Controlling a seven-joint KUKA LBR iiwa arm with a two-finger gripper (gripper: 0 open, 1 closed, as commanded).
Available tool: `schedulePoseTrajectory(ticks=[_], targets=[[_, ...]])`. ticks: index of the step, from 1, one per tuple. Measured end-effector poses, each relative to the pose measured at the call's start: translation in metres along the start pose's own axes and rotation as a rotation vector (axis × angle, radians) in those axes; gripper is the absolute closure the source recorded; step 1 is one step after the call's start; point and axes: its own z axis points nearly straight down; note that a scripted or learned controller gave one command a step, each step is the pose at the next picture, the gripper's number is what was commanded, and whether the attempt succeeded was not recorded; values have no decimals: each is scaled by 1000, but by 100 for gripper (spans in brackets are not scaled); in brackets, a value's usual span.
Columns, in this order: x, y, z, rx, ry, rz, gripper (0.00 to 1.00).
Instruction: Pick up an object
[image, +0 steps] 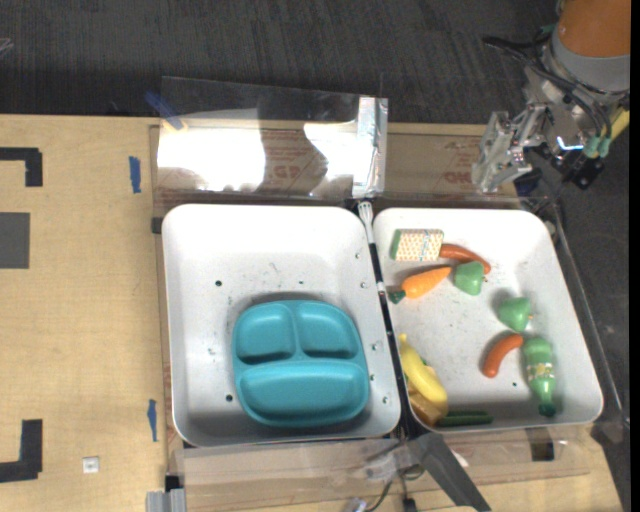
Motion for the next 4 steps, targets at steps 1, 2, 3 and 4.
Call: schedulePoseTrajectory(ticks=[1, 2, 3, 4], targets=[[4, -27, -9, 1, 5, -9, 100], [4, -35, -68, 2, 0, 35, 100], [12, -95, -24, 0, 15, 68, 100], [14, -128, -50, 4, 5, 163, 100]])
